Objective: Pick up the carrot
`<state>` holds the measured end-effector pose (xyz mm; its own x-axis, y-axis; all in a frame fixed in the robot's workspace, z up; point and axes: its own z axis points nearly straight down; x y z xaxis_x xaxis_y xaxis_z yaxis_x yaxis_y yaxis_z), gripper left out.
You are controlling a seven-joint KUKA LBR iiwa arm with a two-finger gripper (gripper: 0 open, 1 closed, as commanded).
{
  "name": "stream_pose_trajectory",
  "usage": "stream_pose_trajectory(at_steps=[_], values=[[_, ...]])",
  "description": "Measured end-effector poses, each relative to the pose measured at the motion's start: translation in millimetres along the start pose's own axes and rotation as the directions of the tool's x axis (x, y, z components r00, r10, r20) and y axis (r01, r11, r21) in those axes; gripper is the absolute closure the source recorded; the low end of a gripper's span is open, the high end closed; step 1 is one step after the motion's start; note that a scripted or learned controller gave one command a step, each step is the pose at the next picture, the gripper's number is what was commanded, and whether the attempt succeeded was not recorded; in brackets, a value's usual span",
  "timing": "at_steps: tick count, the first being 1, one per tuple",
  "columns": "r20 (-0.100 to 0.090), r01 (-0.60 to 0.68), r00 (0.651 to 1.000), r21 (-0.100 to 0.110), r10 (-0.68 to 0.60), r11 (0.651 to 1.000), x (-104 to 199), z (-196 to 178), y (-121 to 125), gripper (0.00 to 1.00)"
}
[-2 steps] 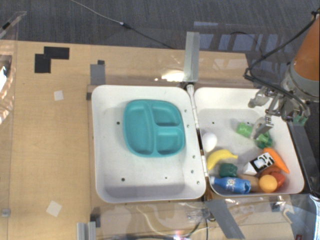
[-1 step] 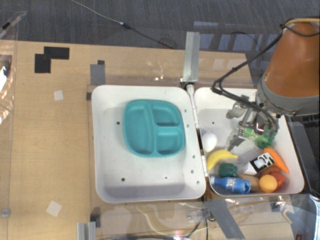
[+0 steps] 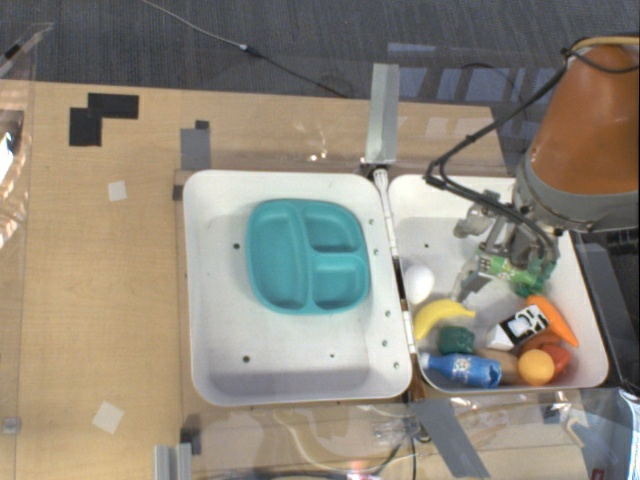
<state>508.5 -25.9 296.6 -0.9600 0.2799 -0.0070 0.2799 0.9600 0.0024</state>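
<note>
Bench front: we note a pale wooden bench (image 3: 90, 298) bearing two shallow white bins side by side.
Right bin, near edge: we find a blue bottle (image 3: 462, 370) lying on its side against the front wall of the right bin (image 3: 425, 213), with an orange ball (image 3: 537, 367) to its right.
Right bin, next row back: we record a dark green object (image 3: 457, 339) just behind the bottle and a yellow banana (image 3: 440, 315) touching it on the far left side.
Carrot: we place the carrot (image 3: 556, 318) in the right half of the right bin, near its right wall, just behind the orange ball.
Carrot axis: its long axis runs diagonally; the green leafy end (image 3: 527, 280) points toward the far left, the orange tip toward the near right.
Tagged block: a black-and-white object (image 3: 526, 322) lies touching the carrot on its left.
White egg: it sits near the divider, behind the banana (image 3: 418, 283).
Gripper: we see the gripper (image 3: 484, 271) hanging over the middle of the right bin, left of the carrot's greens; its fingers appear slightly apart, with nothing between them.
Left bin: the left bin (image 3: 215, 358) contains a teal divided plate (image 3: 308, 255), upright, near its centre.
</note>
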Motion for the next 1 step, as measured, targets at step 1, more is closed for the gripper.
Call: stream_pose_trajectory(at_steps=[1], values=[[-0.006,-0.088,0.996,0.001,0.088,0.996,32.1,114.1,31.1,0.0]])
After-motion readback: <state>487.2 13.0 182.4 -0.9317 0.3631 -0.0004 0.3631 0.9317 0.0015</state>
